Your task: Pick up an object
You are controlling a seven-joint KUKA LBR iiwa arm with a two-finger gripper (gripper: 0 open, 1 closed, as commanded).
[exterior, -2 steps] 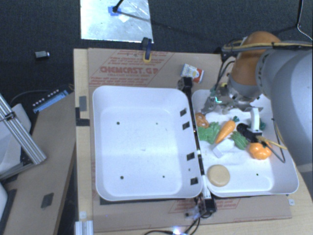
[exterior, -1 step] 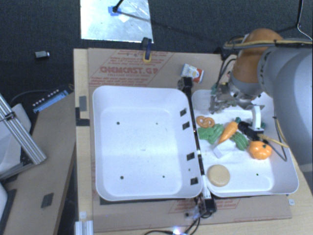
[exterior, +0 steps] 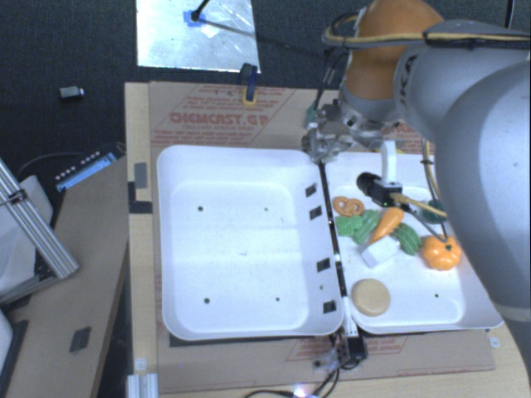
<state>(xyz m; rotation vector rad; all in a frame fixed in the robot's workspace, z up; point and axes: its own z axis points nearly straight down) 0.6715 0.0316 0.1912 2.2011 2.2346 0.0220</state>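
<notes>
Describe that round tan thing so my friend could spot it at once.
Start at the right-hand white bin, the one crowded with toy food. Look to its near edge, close to the divider between the two bins: the round tan disc lies there alone. Unlike the carrot, pretzel and orange pumpkin clustered above it, it is flat, plain and beige.

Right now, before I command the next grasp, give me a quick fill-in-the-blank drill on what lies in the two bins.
1. The toys all lie in the ____ shallow white bin.
2. The round tan disc lies nearest that bin's ____ edge.
3. The carrot-shaped orange toy rests on a leafy ____ toy.

Missing: right; front; green
</notes>
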